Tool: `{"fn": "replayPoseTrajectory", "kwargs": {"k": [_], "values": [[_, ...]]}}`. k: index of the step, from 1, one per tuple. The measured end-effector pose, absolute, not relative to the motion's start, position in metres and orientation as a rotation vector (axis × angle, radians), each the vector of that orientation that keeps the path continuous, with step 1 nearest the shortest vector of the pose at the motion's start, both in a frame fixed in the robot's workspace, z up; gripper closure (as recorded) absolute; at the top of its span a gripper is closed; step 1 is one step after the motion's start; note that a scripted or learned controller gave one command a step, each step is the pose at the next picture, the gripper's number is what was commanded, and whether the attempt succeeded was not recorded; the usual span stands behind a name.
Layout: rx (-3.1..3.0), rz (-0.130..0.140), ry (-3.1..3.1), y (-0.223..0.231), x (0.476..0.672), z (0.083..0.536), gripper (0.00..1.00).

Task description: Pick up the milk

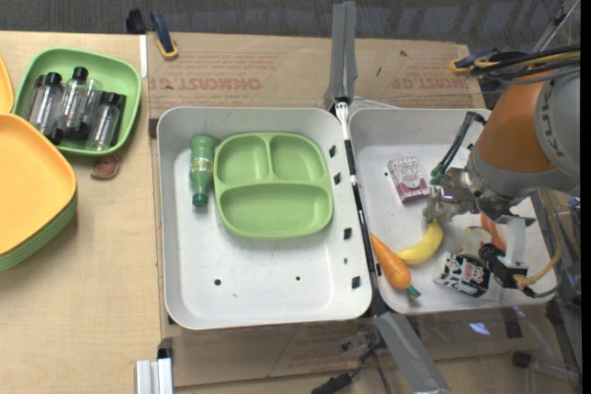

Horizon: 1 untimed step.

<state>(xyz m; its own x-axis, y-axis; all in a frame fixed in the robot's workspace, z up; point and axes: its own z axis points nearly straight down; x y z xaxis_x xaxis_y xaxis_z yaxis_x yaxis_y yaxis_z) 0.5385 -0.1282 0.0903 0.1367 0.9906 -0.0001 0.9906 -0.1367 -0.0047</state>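
Camera view showed milk (464, 273), small black-and-white carton, lying tilted in right bin (383, 143) near front edge, just right of banana (422, 244) and carrot (393, 264). Jaws (447, 201) hovered above banana's upper end, near pink packet (407, 179); open or closed, could not tell. Milk not held. Advice: shift toward front corner, centre over carton, align with its narrow sides, descend clear of banana

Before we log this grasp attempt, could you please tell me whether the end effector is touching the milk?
Cannot tell. In the camera view the end effector sits above the banana, up-left of the milk, but the arm hides any gap.
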Motion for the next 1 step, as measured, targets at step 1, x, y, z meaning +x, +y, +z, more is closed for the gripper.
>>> {"fn": "replayPoseTrajectory", "kwargs": {"k": [1], "values": [[-2.851,0.007,-1.315,-0.1206,0.4977,0.0904,1.0]]}}
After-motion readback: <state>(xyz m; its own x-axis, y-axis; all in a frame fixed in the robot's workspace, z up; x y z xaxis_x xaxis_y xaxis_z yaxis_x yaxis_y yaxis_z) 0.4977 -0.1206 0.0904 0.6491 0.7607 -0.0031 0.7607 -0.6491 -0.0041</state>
